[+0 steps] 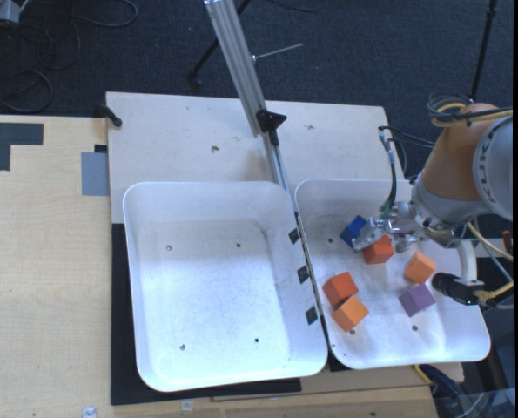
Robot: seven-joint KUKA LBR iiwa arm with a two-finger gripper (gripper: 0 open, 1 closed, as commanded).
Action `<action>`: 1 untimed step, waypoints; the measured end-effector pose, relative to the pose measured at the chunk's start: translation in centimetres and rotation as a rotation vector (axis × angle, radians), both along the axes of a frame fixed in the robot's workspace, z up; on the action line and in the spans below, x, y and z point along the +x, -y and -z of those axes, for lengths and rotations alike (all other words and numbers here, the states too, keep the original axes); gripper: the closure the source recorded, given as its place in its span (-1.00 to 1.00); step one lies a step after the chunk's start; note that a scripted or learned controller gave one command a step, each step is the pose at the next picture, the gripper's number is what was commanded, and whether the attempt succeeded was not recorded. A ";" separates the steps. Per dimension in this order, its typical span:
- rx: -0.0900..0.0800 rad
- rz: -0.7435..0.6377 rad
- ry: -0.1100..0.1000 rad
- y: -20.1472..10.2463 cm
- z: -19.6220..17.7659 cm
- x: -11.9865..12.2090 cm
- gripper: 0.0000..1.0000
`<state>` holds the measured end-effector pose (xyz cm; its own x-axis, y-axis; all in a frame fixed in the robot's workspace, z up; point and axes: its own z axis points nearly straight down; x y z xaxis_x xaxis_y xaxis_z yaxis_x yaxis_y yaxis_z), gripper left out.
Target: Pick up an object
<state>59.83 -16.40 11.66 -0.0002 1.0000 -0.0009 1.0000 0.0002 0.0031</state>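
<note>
Beneath the gripper (382,233), in the upper part of the right bin (467,347), you find a red-orange block (380,251) lying just at the fingertips. Whether it sits between the fingers cannot be told at this resolution, nor can the fingers' spread. Judge the block as light, rigid and flat-faced, probably foam or wood; take it across two opposite faces, not corner to corner, since a skewed pinch is likely to squirt it out.

A blue block (353,229) lies just beside it on the side toward the divider, close enough to foul one finger. Lower in the bin lie two orange blocks (339,286), touching or nearly so. Another orange block (420,267) and a purple block (416,300) lie nearer the arm. Each offers clearer access if the present target slips.

The left bin (145,233) adjoins the right one.
</note>
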 end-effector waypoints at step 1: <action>0.001 0.002 -0.006 0.1 -0.6 -0.2 1.00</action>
